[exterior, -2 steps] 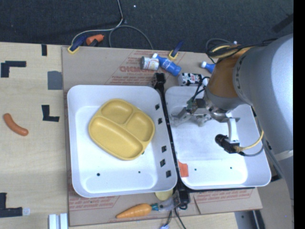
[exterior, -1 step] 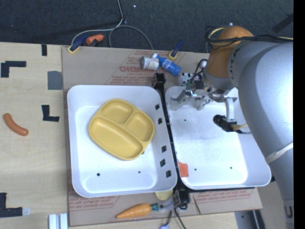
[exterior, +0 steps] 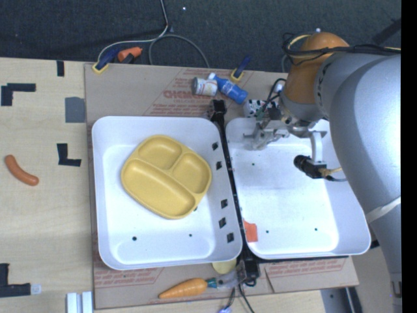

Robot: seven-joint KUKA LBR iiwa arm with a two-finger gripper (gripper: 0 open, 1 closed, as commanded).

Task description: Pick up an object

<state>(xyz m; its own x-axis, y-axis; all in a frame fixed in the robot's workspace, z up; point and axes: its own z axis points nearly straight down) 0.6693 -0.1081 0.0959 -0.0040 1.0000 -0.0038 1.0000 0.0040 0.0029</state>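
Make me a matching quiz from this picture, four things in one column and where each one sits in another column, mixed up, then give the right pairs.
Things:
1. yellow divided plate
2. toy carrot
3. toy sausage
4. blue and white bottle

Places:
A. on the cardboard behind the bins, lying on its side
B. inside the left bin
C. far left on the bench, away from both bins
D. on the cardboard in front of the bins, near the lower edge

Pairs: 1-B, 2-D, 3-C, 4-A
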